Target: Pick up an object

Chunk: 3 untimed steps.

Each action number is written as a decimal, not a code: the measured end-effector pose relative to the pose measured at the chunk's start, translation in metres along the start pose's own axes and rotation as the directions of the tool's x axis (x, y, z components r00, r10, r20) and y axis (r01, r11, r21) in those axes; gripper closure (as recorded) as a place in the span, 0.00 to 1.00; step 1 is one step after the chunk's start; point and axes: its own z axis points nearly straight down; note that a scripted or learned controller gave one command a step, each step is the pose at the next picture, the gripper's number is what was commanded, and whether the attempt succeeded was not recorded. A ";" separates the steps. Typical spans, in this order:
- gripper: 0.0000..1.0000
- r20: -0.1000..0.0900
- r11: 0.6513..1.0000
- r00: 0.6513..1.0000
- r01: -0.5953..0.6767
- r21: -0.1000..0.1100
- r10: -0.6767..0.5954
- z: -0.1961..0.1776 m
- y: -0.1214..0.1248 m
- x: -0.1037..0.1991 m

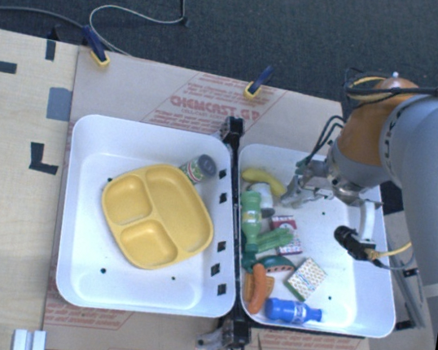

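Note:
My gripper (302, 193) hangs over the upper part of the right bin (363, 304), open, with nothing between its fingers. Just to its left lie a yellow banana (263, 178) and a green bottle (250, 214). Below it sit a small red-and-white box (284, 222), a green object (276, 241), a second small packet (291, 248), a pale patterned box (306, 278), an orange carrot (258, 283) and a blue bottle (292, 311). None of them touches the gripper.
The left bin (89, 191) holds a yellow divided tray (156, 215) and a small can (200, 167) at the tray's upper right. A black divider (227, 204) runs between the bins. The arm's black cable fitting (354, 241) hangs over the right bin's right side.

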 end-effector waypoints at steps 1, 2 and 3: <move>0.00 0.000 1.000 1.000 0.000 0.000 0.000 0.000 0.000 0.000; 0.00 0.009 1.000 1.000 -0.008 -0.005 0.008 0.018 -0.056 0.010; 1.00 0.001 1.000 1.000 -0.003 -0.002 0.003 0.010 -0.055 0.015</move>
